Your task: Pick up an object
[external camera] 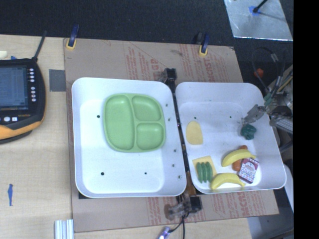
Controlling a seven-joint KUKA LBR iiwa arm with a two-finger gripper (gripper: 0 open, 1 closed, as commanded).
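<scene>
At the far left edge, at nine o'clock, a pendant [17, 99] with a dark screen and orange underside lies on the table [35, 183]. A brown board [149, 59] covers the middle of the table, held at its far edge by two clamps, one [73, 37] at eleven o'clock and one [202, 43] at one o'clock.

The left bin [89, 178] sits on the board and holds a green tray [134, 122] with three compartments, lying flat in the bin's upper half, toward twelve o'clock of its floor.

The right bin [214, 96] touches the left one along their shared edge. A pale yellow oval [194, 133] lies near its nine o'clock side. Below it, toward seven o'clock, green beans [204, 171] rest on a yellow square [202, 162]. At six o'clock lies a banana [228, 181]; a second banana [238, 157] lies just above it, toward five o'clock, with something red-orange partly hidden behind its upper end. A red-and-white packet [248, 171] sits between the two bananas' right ends, touching or nearly touching both.

A dark green lump [248, 131] lies at three o'clock of the bin floor. The pincer [252, 115] comes in over the bin's right wall and hangs just above that lump; one finger [251, 113] points down-left. Whether it stands wide or narrow cannot be told, nor whether it touches the lump.
</scene>
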